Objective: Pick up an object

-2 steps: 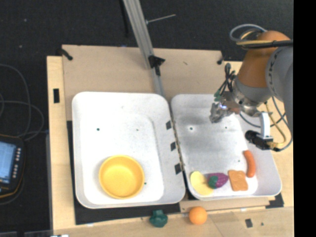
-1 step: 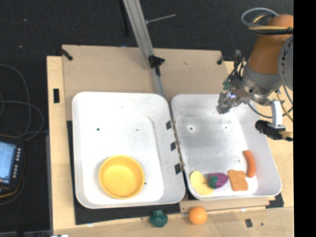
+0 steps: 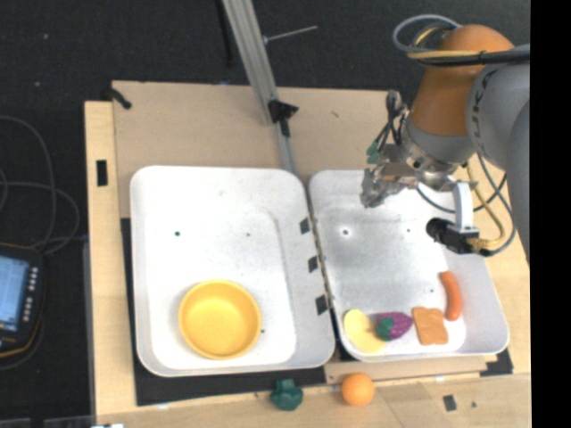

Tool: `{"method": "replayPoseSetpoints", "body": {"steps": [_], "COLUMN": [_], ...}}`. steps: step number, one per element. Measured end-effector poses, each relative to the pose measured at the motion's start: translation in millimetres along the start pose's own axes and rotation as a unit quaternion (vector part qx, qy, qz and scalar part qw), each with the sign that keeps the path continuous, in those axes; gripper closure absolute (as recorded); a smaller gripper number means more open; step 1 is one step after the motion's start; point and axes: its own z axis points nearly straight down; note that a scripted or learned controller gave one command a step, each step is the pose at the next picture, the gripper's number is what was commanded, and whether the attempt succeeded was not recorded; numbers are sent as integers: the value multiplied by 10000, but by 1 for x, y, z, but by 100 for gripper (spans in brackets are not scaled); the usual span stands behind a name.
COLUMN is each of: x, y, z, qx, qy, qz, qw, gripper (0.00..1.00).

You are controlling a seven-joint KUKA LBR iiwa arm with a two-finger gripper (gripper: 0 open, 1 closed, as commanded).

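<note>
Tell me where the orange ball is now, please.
The orange ball lies on the bench, outside the bins, just below the right bin's front edge, right of a small green object.

Yellow bowl (image 3: 219,318) upright in left bin; small food items (image 3: 406,325) along right bin's near edge.

Both shallow white plastic bins, the left one (image 3: 214,203) and the right one (image 3: 384,248), look smooth and faintly glossy, flecked with dark specks. The round yellow plastic bowl (image 3: 219,318) near the left bin's front edge has a soft sheen. The pale brown wooden bench top (image 3: 196,123) looks matt. The arm's orange band (image 3: 451,87) shines glossy above dull grey casing (image 3: 504,114). The slanted silver metal rail (image 3: 254,52) looks brushed.
</note>
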Motion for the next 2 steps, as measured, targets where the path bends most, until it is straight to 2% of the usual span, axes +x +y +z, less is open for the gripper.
{"method": "replayPoseSetpoints", "body": {"steps": [2], "x": [115], "y": [-4], "z": [-5], "qx": [-3], "qy": [3], "qz": [-4], "qw": [10000], "gripper": [100]}}
